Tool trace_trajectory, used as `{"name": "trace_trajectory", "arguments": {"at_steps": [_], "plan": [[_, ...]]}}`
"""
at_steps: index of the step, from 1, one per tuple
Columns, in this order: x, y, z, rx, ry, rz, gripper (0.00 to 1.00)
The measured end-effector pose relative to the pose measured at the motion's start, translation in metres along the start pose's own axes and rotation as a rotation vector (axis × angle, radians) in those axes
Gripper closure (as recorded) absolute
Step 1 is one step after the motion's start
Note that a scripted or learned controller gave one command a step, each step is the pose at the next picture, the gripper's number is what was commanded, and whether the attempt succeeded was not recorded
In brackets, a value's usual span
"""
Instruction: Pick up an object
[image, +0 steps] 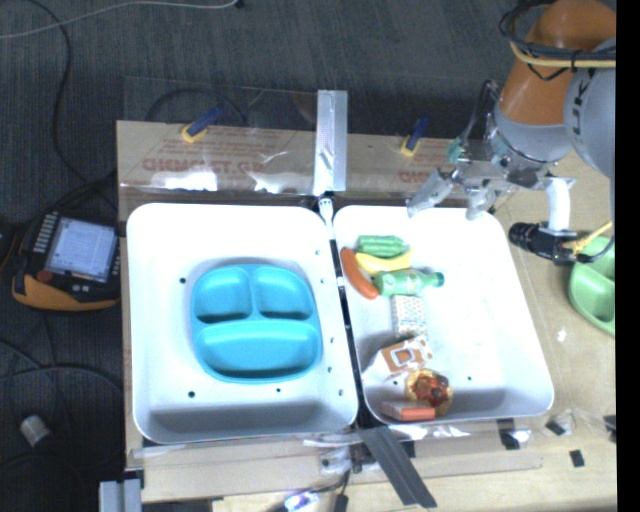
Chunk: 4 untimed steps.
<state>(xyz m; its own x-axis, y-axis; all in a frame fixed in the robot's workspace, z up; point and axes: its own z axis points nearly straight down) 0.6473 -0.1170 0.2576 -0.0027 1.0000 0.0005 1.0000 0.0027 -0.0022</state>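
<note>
My gripper (452, 202) hangs over the far rim of the right bin (520, 330), open, with nothing between its fingers. Below and to its left lies a cluster: a green piece (380, 244), a yellow banana (385, 262), an orange-red sausage shape (358, 275) and a small green bottle (414, 282). Nearer the front lie a grey speckled packet (410, 316), a white and orange box (407, 354), a brownish round object (431, 386) and a red piece (418, 411). All of them rest on the bin floor, apart from the gripper.
The left bin (160, 300) holds a blue divided plate (258, 320). A metal divider post (331, 140) stands at the back between the bins. A green object (598, 285) sits off the bench's right side, and a handheld device (76, 256) lies to the left.
</note>
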Motion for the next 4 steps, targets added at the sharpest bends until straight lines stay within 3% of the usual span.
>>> {"name": "trace_trajectory", "arguments": {"at_steps": [1, 2, 3, 4], "plan": [[-0.021, -0.042, 0.102, 0.000, -0.001, -0.169, 0.00], [0.008, -0.097, 0.168, -0.012, -0.004, -0.141, 0.00], [0.005, -0.045, 0.168, -0.010, -0.003, -0.279, 0.00], [0.012, -0.055, 0.168, -0.015, -0.004, -0.075, 0.00]]}}
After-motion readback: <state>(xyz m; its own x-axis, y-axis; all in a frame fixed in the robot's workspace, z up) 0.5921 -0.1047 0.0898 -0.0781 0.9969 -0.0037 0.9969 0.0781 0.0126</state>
